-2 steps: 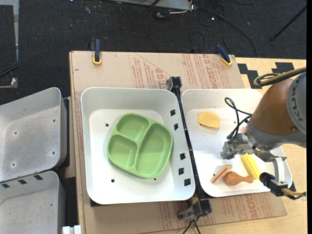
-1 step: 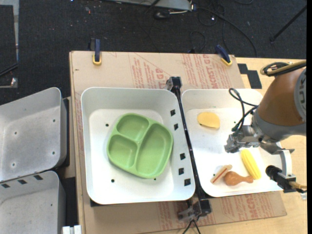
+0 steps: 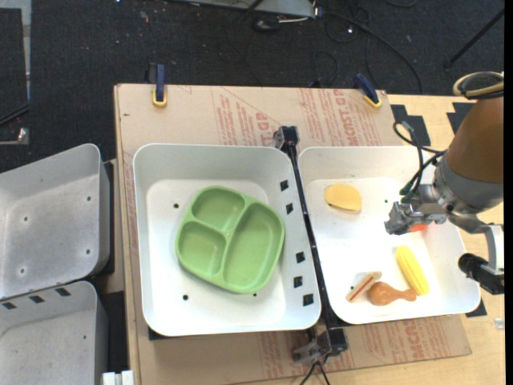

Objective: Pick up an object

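nearest the camera, along the front of the right bin (image 3: 457, 301), a brown drumstick-shaped toy (image 3: 388, 293) lies touching a thin tan stick (image 3: 362, 286) at its left, with a yellow corn cob (image 3: 412, 269) just beside it on the right. farther in, the green divided plate (image 3: 231, 238) sits tilted in the middle of the left bin (image 3: 152, 215), while the gripper (image 3: 406, 219) hangs low over the right bin's middle near its right wall, above the corn, and whether it is spread or pressed together cannot be told from this angle. farthest back, a yellow-orange rounded piece (image 3: 344, 197) rests alone toward the rear left of the right bin, well apart from the gripper.
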Controlling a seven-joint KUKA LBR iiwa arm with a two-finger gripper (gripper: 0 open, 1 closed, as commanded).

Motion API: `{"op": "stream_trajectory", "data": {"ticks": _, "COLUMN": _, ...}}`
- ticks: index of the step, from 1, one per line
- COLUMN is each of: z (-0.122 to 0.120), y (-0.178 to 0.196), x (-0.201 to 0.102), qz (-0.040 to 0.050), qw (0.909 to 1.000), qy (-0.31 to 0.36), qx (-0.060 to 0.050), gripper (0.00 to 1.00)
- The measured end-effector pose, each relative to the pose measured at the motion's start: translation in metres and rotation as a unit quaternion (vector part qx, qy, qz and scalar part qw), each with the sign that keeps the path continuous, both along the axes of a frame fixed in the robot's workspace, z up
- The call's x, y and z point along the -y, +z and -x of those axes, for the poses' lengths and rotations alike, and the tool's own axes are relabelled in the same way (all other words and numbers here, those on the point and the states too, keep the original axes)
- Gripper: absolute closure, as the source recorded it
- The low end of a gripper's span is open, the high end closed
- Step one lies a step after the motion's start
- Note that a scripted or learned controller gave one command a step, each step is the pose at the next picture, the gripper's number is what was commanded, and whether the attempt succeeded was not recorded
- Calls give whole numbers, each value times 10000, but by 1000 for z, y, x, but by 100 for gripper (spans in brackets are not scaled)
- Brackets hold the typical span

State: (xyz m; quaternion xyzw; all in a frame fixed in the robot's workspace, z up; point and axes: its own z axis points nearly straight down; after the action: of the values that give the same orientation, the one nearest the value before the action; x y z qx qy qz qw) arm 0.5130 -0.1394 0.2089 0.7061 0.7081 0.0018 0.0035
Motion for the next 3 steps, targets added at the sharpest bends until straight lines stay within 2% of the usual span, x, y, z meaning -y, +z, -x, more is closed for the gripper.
{"op": "stream_trajectory", "data": {"ticks": 1, "z": -1, "y": 22, "x": 0, "qz": -5, "qw": 10000, "qy": 1, "qx": -18, "gripper": 100}}
{"op": "stream_trajectory", "data": {"ticks": 3, "z": -33, "y": 30, "x": -119, "qz": -20, "qw": 10000, "qy": 32, "qx": -28, "gripper": 100}}
